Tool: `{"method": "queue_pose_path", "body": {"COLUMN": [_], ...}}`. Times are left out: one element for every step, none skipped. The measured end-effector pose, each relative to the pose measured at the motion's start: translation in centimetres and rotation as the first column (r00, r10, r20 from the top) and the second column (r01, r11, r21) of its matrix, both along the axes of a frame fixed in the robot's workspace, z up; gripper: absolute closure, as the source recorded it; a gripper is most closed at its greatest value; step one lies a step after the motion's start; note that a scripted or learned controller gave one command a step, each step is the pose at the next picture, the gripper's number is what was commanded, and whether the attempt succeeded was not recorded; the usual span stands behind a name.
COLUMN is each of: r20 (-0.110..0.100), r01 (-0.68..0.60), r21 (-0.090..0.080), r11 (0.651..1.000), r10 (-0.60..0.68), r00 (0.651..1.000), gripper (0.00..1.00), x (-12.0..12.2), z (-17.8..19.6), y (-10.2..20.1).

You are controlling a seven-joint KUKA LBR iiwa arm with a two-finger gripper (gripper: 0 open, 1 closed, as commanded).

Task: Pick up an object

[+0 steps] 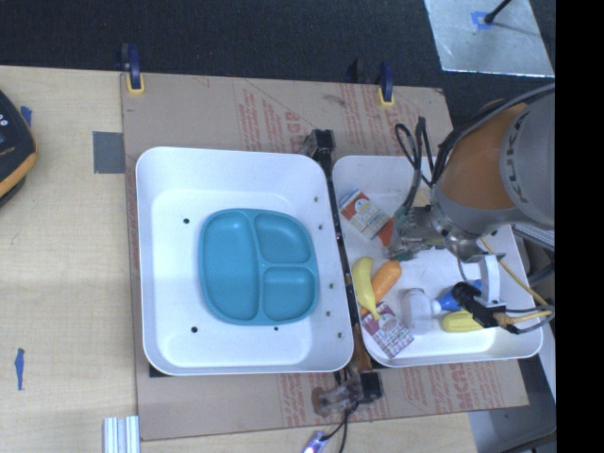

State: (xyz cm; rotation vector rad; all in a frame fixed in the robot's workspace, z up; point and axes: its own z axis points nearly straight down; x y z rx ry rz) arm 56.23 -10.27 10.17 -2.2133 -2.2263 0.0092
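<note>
Plate (pixel 260 264), blue and divided, lying in left bin (pixel 151 253): leave alone. Further right, at 9 o'clock in right bin (pixel 510 347): banana (pixel 362 281), with carrot (pixel 386 276) touching it, likeliest target. Gripper (pixel 412 235) low at carrot's 1 o'clock; spread or pressed together, cannot tell. Centre over carrot, span its narrow width, descend clear of banana.

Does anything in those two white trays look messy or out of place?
Nothing looks broken or spilled. The right bin holds a loose jumble: a banana, a carrot, small packets. The blue divided plate lies alone in the left bin.
</note>
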Motion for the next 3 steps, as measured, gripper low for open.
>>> {"method": "queue_pose_path", "body": {"r20": [0.000, 0.006, 0.003], "r01": [0.000, 0.003, -0.001], "r21": [0.000, -0.002, 0.000], "r11": [1.000, 1.000, 1.000], "r10": [0.000, -0.003, 0.001], "r00": [1.000, 1.000, 1.000], "gripper": [0.00, 0.00, 1.00], "x": [0.0, -5.0, -5.0], "z": [0.0, -0.9, 0.0], "y": [0.0, 0.4, 0.5]}}
